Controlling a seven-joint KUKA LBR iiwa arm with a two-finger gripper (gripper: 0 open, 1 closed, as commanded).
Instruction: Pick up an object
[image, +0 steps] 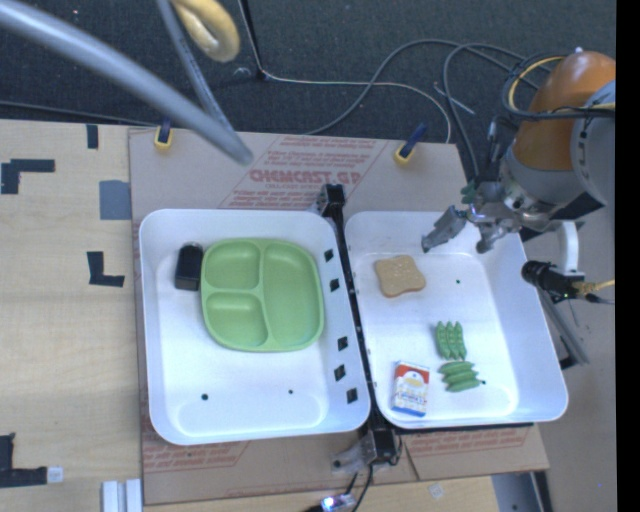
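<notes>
Plainly, nothing is held yet: the grey arm's two-finger gripper (462, 230) hangs over the upper part of the right shallow white bin (520, 330), its jaws spread apart with nothing between them. Just beside it, down and to the left, lies the flat tan slice of toy bread (399, 275), the likeliest thing to pick. Further down the same bin rest two green pea pods (455, 358), one above the other, and a small white and red carton (410, 388) near the bottom rim.

The bread lies flat and thin against the bin floor, so I judge that the jaws could close above it or skid across its top and come up bare. A descent slightly off centre might push it toward the black divider (345, 310) between the bins. The pods sit close together; a grasp there could catch both, or nudge one away. The left white bin (160, 340) holds a green compartment plate (262, 295) and a small black block (188, 267), well apart from the gripper.
</notes>
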